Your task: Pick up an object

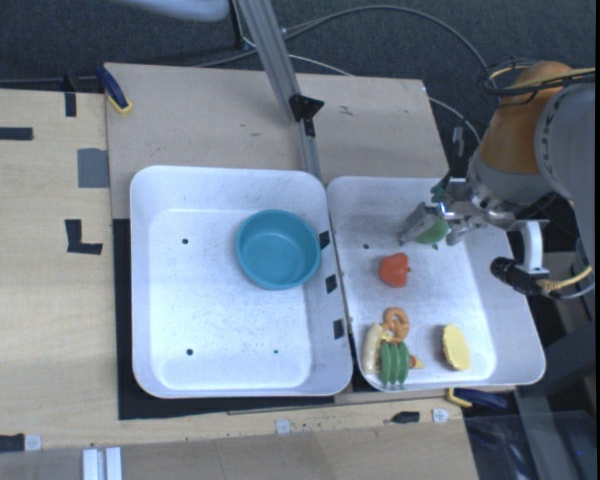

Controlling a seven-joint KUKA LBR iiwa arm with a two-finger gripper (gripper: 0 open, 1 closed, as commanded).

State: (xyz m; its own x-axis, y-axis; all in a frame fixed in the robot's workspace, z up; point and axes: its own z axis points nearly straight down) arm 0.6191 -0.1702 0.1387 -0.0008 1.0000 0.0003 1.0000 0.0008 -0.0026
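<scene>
- We see the grey arm (550, 158) with its orange band coming in from the right, over the upper right part of the right bin (480, 368).
- The gripper (432, 230) hangs above the upper middle of that bin, fingers pointing left and down.
- A small green thing (433, 232) sits right at the fingertips; it looks pinched between them, but the view is blurry, so we cannot tell for sure if the jaws are clamped on it or just around it.
- A red tomato-like toy (395, 270) lies on the bin floor, just below and left of the gripper, apart from it.
- At the bottom of the right bin we note a cluster: an orange pretzel-like piece (395, 320), a green vegetable toy (393, 360) under it, and a pale yellowish piece (371, 346) touching on the left.
- A yellow slice-shaped toy (456, 349) lies near the lower right corner, a bit apart from the cluster.
- The left bin (170, 348) holds a blue bowl (277, 249), upright, in its upper right area, near the wall shared with the right bin.
- Both bins sit side by side on the wooden bench (40, 268); a metal pole (280, 63) slants down to the gap between the bins at the top.
- Black cables (400, 13) run across the dark floor behind the bench.
</scene>
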